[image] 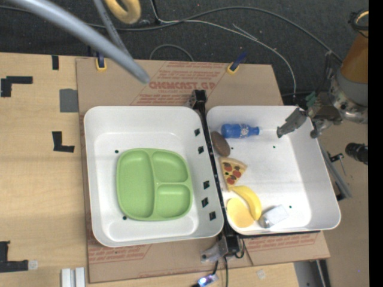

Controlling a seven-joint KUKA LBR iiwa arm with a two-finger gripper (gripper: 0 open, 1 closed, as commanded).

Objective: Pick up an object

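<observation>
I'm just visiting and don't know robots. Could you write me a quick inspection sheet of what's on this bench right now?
Surface: cardboard sheet on a wooden bench, bearing the left bin and the right bin side by side.
Job's things: in the right bin, a blue bottle, a brown object, a pizza slice toy, a banana and a small grey object.
Clutter: green divided plate in the left bin.
Grippers: gripper above the right bin's far right corner, fingers spread, holding nothing.
Cables: thin cables beyond the bins.
Surroundings: dark floor.
</observation>
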